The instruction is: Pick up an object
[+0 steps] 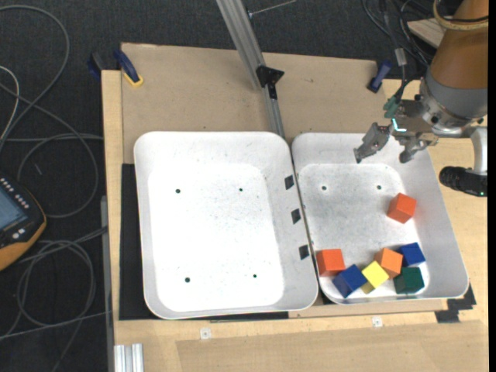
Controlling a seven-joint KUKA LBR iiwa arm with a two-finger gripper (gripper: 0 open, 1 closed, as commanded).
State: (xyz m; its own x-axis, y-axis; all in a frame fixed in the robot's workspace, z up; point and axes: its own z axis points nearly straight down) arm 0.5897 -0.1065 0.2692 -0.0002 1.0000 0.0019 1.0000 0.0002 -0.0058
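My gripper (387, 147) hangs over the far edge of the right bin (353, 192), fingers spread open with nothing between them. An orange cube (401, 208) lies alone in the right bin, below and slightly right of the gripper. Along the bin's near edge sits a cluster: an orange cube (331, 261), a blue cube (349, 279), a yellow cube (375, 273), another orange cube (391, 260), a blue cube (411, 253) and a dark green cube (409, 280).
The left bin (209, 223) lies beside the right one. A grey metal post (248, 45) slants across the bench's far side. Blue clamps (128, 67) hold the bench corners. Cables and a handheld device (15, 219) lie on the floor at left.
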